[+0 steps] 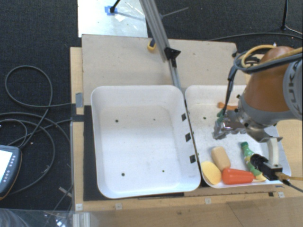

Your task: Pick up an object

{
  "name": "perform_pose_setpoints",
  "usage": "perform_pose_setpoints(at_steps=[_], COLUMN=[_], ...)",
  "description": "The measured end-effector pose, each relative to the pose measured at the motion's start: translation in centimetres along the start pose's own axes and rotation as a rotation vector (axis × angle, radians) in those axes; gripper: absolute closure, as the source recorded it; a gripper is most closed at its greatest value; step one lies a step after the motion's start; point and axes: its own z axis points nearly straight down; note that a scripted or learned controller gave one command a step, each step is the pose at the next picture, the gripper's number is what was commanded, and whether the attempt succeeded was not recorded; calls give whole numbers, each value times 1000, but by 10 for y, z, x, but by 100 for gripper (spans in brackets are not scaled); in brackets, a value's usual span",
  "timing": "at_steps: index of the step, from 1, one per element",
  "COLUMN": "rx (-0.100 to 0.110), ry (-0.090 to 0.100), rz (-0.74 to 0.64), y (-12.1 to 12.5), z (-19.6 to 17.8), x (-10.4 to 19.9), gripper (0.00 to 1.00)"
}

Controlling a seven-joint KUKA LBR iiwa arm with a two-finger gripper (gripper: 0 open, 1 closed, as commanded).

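Metal two-finger gripper [221, 129] is positioned in right shallow white bin [201, 103] above tan cylindrical block [220, 158]; finger state seemingly empty, cannot be told.

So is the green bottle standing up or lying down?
Lying down. The green bottle lies on its side on the right bin's floor, cap toward the gripper, beside the red piece.

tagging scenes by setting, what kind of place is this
Probably a robotics lab bench: a robot arm reaching over two white bins, toy food such as a red pepper, and loose cables on dark carpet.
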Motion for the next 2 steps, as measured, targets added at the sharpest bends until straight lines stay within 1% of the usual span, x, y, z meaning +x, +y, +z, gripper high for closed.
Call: perform_pose_setpoints(at_steps=[1,2], rx=[4,2], ry=[1,1], rz=[1,0], y=[6,4], z=[11,-1], x=[54,108], gripper=[100,100])
